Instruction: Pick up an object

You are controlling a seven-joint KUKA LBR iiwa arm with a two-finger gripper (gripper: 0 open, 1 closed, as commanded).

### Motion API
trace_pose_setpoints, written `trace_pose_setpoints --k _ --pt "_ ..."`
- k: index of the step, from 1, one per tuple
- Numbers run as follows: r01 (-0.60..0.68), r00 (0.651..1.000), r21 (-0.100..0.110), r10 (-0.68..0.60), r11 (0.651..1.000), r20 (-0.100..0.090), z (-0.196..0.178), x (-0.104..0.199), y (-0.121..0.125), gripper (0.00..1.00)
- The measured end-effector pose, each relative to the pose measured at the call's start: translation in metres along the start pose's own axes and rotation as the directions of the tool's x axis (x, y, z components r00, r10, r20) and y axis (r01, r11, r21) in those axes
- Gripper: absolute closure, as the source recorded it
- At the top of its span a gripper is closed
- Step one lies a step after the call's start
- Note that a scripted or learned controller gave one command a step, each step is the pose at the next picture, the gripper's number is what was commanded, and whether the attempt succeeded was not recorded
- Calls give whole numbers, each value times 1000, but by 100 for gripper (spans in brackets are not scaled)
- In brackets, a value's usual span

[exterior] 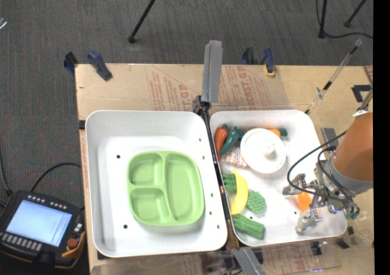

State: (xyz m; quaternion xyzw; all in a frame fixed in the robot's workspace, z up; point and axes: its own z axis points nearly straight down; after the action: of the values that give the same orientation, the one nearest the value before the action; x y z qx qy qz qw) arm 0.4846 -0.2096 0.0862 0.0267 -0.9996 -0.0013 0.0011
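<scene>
At the lower right of the frame, the gripper hangs low over the right bin, near that bin's lower right corner. The grey arm with its orange band enters from the right edge. An orange object lies on the bin floor right at the gripper's metal parts; whether the fingers are open, closed or gripping it cannot be told from this angle.

Toward the centre of the frame, the rest of the right bin's contents crowd its left half. A round white lidded dish sits in the upper middle. Left of it lie an orange carrot and a dark green vegetable. Below them, a yellow banana rests beside a bumpy green object, and a dark green cucumber-like piece lies near the bin's lower edge.

In the left half of the frame, the left bin holds a light green divided plate with three compartments. At the lower left corner, a handheld control pendant with a lit screen sits on the floor.
</scene>
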Motion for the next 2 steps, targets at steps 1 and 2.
trace_pose_setpoints --k 1,2 --pt "170 985 0 -170 985 0 0 2 23 0" --pt "175 985 -1 -175 985 0 -9 0 24 100"
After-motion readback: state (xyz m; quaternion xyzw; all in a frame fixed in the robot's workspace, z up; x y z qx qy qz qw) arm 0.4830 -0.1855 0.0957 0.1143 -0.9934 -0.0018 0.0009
